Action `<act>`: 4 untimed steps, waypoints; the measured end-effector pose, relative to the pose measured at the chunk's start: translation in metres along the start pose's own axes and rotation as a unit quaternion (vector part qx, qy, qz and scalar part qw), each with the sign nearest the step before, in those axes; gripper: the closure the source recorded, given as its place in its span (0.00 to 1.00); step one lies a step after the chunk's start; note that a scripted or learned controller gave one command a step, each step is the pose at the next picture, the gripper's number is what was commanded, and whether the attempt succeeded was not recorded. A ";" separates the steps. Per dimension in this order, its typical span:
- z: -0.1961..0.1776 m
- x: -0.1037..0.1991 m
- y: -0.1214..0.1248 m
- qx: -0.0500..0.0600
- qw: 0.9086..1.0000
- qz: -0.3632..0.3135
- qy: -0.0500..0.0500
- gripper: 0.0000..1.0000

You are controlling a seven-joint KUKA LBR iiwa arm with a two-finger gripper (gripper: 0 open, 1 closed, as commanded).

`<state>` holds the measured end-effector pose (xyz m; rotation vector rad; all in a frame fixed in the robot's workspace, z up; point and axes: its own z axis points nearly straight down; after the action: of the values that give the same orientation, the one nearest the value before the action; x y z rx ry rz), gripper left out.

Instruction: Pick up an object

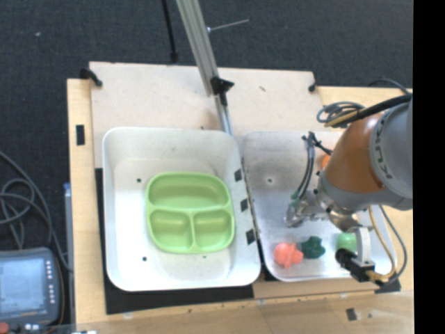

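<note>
In the right bin (271,165) lie a pink-orange toy (287,254), a dark green toy (313,247) right beside it, and a light green piece (345,241) further right. All three sit near the bin's front edge. My gripper (297,216) hangs low over the bin's middle, just behind and above the pink toy. Its metal tips are small and blurred. The grey arm with its orange band (351,162) covers the bin's right side. A bit of orange object (324,161) peeks out behind the arm.
The left bin (125,186) holds a light green divided tray (189,211). A slanted metal pole (201,40) rises from the bench behind the bins. Cables (341,111) lie on the bench at the back right.
</note>
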<state>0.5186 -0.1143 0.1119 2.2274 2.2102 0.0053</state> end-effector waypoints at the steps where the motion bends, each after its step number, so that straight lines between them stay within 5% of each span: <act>1: -0.063 0.003 0.004 -0.002 1.000 -0.006 -0.001 1.00; 3: -0.173 0.008 0.002 -0.002 1.000 -0.006 -0.001 1.00; 4: -0.157 0.051 0.027 0.002 1.000 -0.007 0.000 1.00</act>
<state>0.5454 -0.0632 0.2686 2.2137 2.2276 0.0012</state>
